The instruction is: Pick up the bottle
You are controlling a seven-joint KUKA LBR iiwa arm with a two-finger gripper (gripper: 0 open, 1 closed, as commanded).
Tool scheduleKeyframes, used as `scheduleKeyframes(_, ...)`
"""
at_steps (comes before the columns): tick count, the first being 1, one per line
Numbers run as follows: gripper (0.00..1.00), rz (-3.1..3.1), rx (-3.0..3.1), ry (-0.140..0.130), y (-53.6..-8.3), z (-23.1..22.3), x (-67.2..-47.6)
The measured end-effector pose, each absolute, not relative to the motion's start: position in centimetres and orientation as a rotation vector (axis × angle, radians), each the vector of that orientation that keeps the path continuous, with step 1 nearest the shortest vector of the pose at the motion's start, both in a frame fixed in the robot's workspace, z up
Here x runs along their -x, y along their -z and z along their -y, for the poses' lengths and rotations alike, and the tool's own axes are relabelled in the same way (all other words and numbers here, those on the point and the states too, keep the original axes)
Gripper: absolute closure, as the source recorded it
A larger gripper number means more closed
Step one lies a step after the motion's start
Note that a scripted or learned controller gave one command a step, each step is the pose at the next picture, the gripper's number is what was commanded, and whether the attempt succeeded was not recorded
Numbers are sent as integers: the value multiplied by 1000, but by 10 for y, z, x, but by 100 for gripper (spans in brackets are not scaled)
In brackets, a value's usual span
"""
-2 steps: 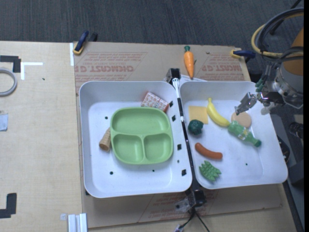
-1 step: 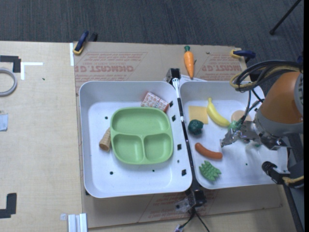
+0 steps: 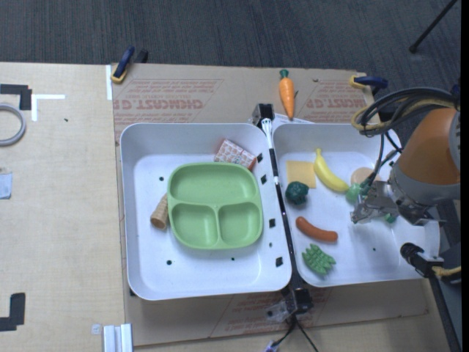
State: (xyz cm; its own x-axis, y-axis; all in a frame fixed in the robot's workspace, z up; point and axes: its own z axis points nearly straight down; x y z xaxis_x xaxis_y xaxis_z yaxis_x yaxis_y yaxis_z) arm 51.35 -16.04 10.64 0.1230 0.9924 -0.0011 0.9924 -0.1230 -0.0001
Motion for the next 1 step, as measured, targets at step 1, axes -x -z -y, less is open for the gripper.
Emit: scheduleKeyframes(1,100,-1893,-2507,2,-238,129,-477)
